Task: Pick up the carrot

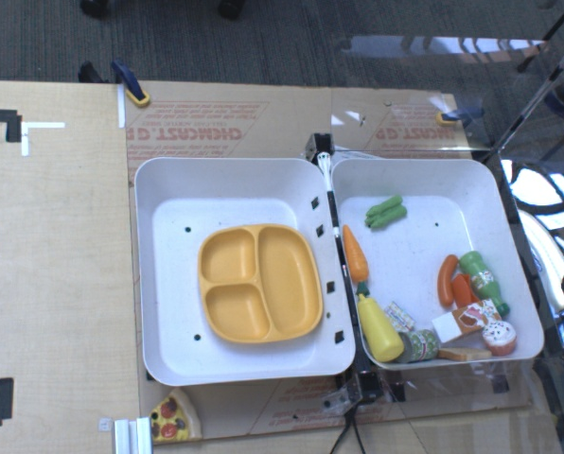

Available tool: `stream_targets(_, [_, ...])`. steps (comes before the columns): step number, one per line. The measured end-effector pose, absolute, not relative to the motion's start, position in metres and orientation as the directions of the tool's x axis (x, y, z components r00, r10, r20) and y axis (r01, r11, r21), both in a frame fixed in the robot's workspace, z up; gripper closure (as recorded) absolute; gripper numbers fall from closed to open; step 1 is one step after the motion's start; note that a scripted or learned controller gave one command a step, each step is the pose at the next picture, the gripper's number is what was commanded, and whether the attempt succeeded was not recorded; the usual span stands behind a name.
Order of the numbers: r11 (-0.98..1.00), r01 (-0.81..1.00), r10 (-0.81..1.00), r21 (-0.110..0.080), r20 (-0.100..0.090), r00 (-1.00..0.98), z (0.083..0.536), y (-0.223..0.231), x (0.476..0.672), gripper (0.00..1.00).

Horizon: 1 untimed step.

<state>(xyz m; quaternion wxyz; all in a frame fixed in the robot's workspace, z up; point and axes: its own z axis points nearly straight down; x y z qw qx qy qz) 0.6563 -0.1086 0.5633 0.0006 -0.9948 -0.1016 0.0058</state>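
The carrot (355,254) is orange with a green stub at its lower end. It lies in the right bin (481,206), tight against that bin's left wall, about halfway down. A yellow squeeze bottle (378,329) lies just below it, almost touching its green end.
The left bin (159,282) holds a yellow three-compartment plate (260,282). In the right bin lie green beans (386,212), a red sausage (447,281), a green bottle (482,280) and several small toy foods crowded in the lower right corner. A toy pizza slice (169,418) lies on the bench below the left bin.
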Motion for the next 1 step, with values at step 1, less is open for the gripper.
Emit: stream_targets(1, [-0.978, 0.208, 0.208, -0.003, -0.013, 0.978, 0.5711, -0.1071, 0.6576, 1.0])
